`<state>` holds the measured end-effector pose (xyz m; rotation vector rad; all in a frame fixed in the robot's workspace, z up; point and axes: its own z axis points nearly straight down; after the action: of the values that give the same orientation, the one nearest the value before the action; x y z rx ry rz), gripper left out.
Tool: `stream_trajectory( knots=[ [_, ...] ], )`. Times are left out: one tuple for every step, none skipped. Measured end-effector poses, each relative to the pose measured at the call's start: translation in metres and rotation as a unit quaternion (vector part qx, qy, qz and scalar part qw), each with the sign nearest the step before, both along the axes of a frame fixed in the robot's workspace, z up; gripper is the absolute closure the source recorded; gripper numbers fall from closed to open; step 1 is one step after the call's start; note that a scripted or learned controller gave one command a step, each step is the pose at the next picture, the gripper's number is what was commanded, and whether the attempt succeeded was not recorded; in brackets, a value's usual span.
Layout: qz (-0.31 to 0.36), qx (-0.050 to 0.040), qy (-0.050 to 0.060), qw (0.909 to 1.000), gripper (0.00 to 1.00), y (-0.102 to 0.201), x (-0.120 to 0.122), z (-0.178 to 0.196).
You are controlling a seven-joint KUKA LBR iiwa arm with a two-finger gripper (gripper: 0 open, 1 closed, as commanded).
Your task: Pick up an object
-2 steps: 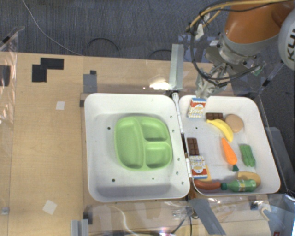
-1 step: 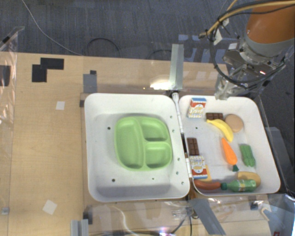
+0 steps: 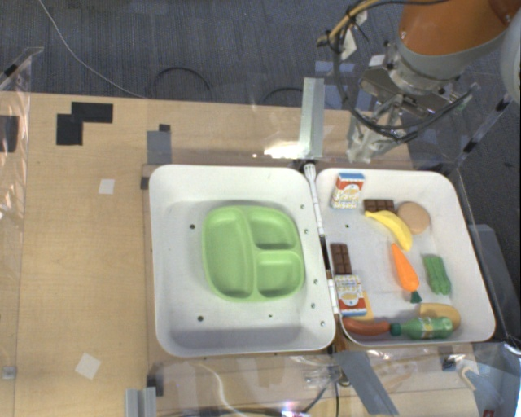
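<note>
- I see the arm [image 3: 444,24] at the upper right of the frame, its orange band at the top edge, with the gripper [image 3: 370,138] hanging just above the back rim of the right bin [image 3: 464,212].
- I cannot tell the state of the claw from this view; nothing shows in its grasp.
- The left bin [image 3: 175,244], centre frame, carries a green divided tray [image 3: 252,252].
- In the right bin, along its top: a small carton [image 3: 348,190] at the upper left corner, a chocolate bar [image 3: 379,207] beside it, and a round tan bun [image 3: 413,217] to the right.
- A banana [image 3: 391,227] lies slanted just below the chocolate bar, touching the bun; an orange carrot [image 3: 404,269] sits under it, and a green cucumber [image 3: 437,274] further right.
- Along the bin's left wall I see a second chocolate bar [image 3: 340,259] and a second carton [image 3: 350,295] below it.
- At the lower edge: a sausage [image 3: 366,327], a green bottle [image 3: 422,328] and a yellow piece [image 3: 440,311].
</note>
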<state>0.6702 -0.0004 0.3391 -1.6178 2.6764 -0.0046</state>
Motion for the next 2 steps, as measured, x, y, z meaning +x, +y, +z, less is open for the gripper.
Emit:
stream_trajectory(
  knots=[
    [-0.001,0.0013,-0.005,1.0000,1.00,-0.001,0.002,0.013],
    [-0.038,0.0007,0.003,0.9993,1.00,0.059,-0.001,-0.023]
  ],
)
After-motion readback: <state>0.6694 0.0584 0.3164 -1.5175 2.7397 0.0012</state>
